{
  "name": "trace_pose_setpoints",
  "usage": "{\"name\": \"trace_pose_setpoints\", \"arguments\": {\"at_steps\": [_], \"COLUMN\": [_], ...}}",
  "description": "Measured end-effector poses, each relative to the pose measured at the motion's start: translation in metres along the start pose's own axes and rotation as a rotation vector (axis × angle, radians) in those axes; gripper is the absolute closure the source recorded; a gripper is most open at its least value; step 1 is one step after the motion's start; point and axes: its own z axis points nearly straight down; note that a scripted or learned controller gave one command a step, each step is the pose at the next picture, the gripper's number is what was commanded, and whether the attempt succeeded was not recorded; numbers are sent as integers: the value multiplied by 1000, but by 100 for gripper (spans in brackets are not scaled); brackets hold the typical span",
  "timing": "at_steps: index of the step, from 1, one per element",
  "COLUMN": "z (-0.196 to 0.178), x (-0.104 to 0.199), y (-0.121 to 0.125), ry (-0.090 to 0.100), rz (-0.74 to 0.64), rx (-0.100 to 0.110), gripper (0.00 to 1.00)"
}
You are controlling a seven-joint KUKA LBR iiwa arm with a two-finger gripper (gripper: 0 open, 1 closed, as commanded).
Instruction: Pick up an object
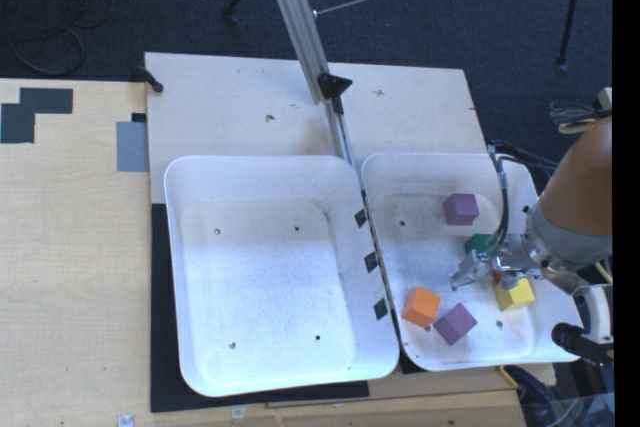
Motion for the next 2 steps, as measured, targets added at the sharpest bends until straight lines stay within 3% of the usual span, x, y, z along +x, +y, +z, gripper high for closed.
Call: {"name": "trace_pose_setpoints", "arguments": {"at_steps": [1, 2], "z": [47, 58], "x": [-8, 3], "y": [70, 112], "ry": [-2, 2], "rz": [-4, 5], "rx": [-7, 23], "gripper": [0, 0]}}
